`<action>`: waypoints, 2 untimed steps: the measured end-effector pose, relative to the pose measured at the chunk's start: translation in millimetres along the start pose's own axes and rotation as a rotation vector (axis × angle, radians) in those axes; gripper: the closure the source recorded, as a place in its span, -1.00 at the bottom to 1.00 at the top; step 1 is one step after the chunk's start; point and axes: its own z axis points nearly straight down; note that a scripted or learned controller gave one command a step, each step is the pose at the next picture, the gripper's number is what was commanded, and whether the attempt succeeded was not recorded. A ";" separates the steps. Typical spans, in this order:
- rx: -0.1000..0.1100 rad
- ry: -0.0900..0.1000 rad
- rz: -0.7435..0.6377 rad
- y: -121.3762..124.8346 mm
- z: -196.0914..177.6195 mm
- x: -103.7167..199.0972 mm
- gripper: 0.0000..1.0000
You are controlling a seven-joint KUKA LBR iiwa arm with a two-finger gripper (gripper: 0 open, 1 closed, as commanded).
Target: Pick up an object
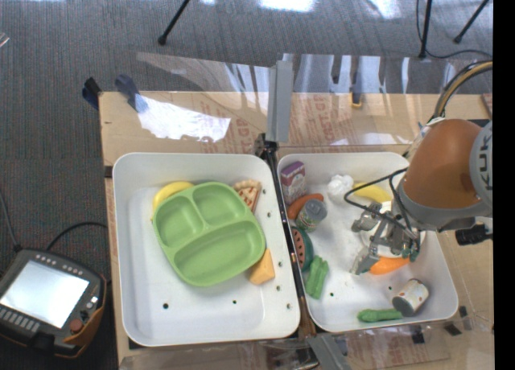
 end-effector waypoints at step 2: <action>-0.002 -0.001 0.266 -34.5 -1.0 -5.4 -1.00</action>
